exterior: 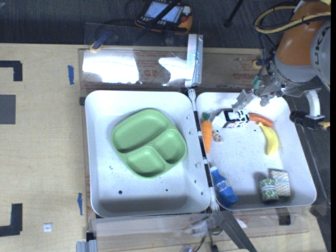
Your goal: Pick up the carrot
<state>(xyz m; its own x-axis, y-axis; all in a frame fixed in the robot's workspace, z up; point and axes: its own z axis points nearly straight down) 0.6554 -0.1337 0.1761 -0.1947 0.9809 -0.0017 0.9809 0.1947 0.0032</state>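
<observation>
While the slim, tapered orange carrot (207,133) lies against the right-hand shallow white plastic bin's (304,177) left wall, the metal two-finger gripper (244,102) hovers open near it, gripping nothing.

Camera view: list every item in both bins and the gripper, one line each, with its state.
carrot: lying along right bin's left wall, ungrasped.
banana: lying free, right bin.
blue bottle: on its side by left wall.
green-patterned pouch: resting in near right corner.
green divided plate: lying flat in left bin.
gripper: above right bin's far edge, holding nothing.
</observation>
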